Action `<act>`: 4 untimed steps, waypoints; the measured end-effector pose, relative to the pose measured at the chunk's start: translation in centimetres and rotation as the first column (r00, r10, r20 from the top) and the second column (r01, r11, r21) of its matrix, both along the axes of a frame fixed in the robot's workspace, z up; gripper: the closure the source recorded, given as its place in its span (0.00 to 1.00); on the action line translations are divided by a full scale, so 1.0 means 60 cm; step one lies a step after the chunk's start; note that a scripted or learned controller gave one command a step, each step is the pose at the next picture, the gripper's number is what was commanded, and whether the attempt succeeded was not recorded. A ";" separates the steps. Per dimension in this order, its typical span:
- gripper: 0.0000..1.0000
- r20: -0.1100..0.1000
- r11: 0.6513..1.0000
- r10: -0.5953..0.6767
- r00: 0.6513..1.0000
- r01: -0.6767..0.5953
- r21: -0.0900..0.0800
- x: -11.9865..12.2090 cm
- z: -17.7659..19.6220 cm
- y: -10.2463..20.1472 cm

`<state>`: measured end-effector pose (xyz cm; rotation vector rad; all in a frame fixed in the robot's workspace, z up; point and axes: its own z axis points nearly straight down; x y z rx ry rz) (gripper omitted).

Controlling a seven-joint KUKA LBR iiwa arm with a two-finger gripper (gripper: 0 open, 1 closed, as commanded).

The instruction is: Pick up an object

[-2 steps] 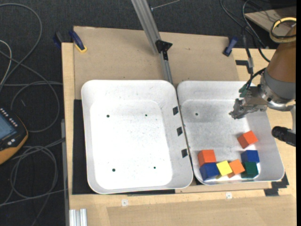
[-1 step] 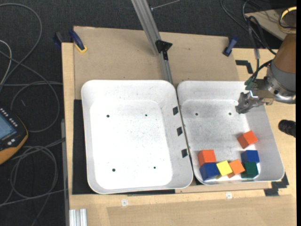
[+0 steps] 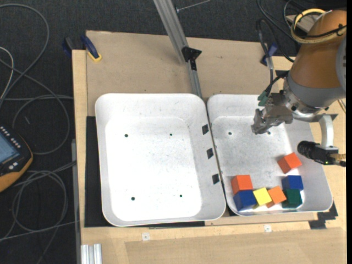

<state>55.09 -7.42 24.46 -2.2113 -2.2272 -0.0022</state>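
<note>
The tool (image 3: 263, 125) is seen poised over the upper part of the right bin (image 3: 242, 109), carried on the grey arm (image 3: 316, 87) with its orange band, which enters from the right. Nothing is seen between its tips, and whether it is open or closed cannot be told from this angle.

Below the tool and to its right, well apart from it, an orange block (image 3: 289, 162) is seen lying alone and tilted on the bin floor. Farther below, a cluster of blocks is gathered along the bin's near wall: a second orange block (image 3: 241, 183) with a blue block (image 3: 245, 199) just beneath it, a yellow block (image 3: 263, 196) beside that, a smaller orange block (image 3: 277, 194) next along, and a blue block (image 3: 294, 182) stacked above a green block (image 3: 292, 198) at the cluster's right end. The blocks in the cluster are shown touching or nearly touching one another.

To the left of the tool, the left bin (image 3: 110, 147) is set alongside the right one, the two joined by black clips (image 3: 209, 153). A grey metal bar (image 3: 175, 32) is seen slanting up and away above the tool's left. Both bins are borne by a wooden worktop (image 3: 137, 59), beyond which dark carpet and loose cables (image 3: 33, 164) are visible at the far left.
</note>
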 end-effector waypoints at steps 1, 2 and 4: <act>1.00 0.000 1.000 0.000 1.000 0.000 0.000 -0.012 0.013 0.085; 1.00 -0.002 1.000 -0.001 1.000 0.001 0.000 -0.025 -0.011 0.174; 1.00 -0.001 1.000 -0.005 1.000 0.005 -0.003 -0.016 -0.001 0.280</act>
